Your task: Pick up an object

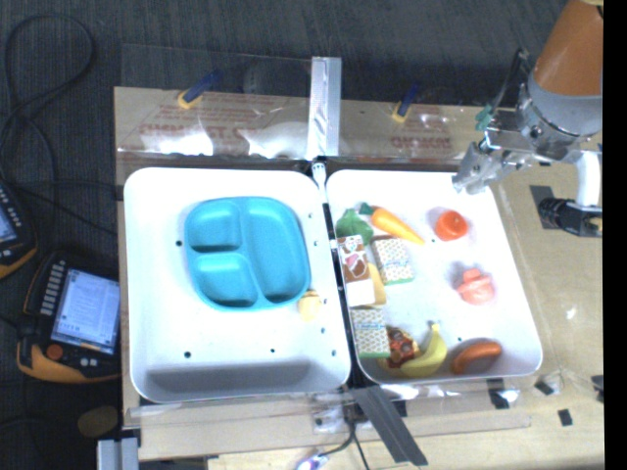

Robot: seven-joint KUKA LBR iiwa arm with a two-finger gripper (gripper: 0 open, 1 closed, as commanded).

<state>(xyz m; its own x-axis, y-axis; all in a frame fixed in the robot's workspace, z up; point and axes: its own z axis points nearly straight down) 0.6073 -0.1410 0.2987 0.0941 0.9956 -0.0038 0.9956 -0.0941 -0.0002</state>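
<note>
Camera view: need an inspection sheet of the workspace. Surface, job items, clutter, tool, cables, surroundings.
Surface: bench with left bin and right bin side by side.
Job items: right bin holds carrot, tomato, pink toy, banana, brown toy and small boxes along its left wall.
Left bin: blue tray; pale yellow piece at its lower right corner.
Clutter: plastic sheet with two clamps behind the bins.
Tool: tool above right bin's top right corner, holding nothing visible.
Cables: black cable at left.
Surroundings: pendant at left.
</note>
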